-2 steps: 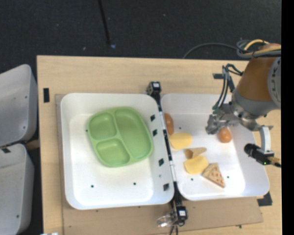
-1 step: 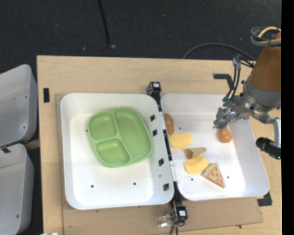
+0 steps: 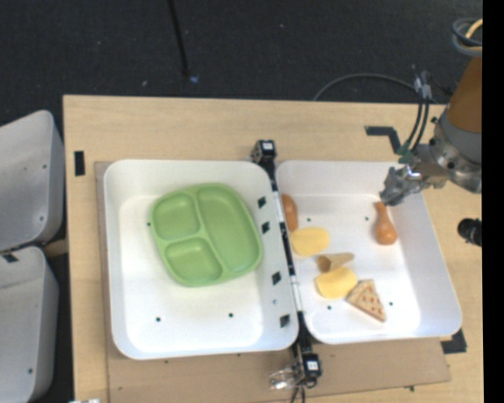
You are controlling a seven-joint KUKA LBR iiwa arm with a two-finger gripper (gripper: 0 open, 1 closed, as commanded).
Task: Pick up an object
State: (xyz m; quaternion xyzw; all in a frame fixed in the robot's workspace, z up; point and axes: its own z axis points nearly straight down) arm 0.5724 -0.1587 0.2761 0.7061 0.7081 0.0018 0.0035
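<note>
Dark carpeted floor behind, light wooden bench [image 3: 193, 128] in the middle, two shallow white bins clipped side by side on it.

Left bin [image 3: 126, 309]: holds a green three-compartment plate [image 3: 206, 235], nothing else.

Right bin [image 3: 420, 300]: all the pickable stuff is here. Orange drumstick-shaped toy [image 3: 385, 223] near the right-hand side, upright in the frame, narrow end up. Small orange piece [image 3: 290, 212] against the divider wall. Yellow rounded piece [image 3: 310, 241] just right of it, second yellow piece [image 3: 336, 283] lower down, a small brown wedge [image 3: 336, 261] between the two yellows. Pizza-slice-shaped toy [image 3: 367, 300] just right of the lower yellow one, close to touching.

Gripper [image 3: 401, 184] sits over the upper right part of the right bin, just above the narrow end of the drumstick. Can't tell how wide the fingers are; too dark and small at this angle. Nothing visibly between them.

Step, my read: approach phase, no grasp yet. Drumstick is the nearest candidate and stands well apart from the rest, so it's the clean target.

Next move needs: a short shift toward the drumstick's body, fingers set across the narrow neck, then descend and close. Risk: the rounded toy rolls or slips out as the fingers close.
</note>
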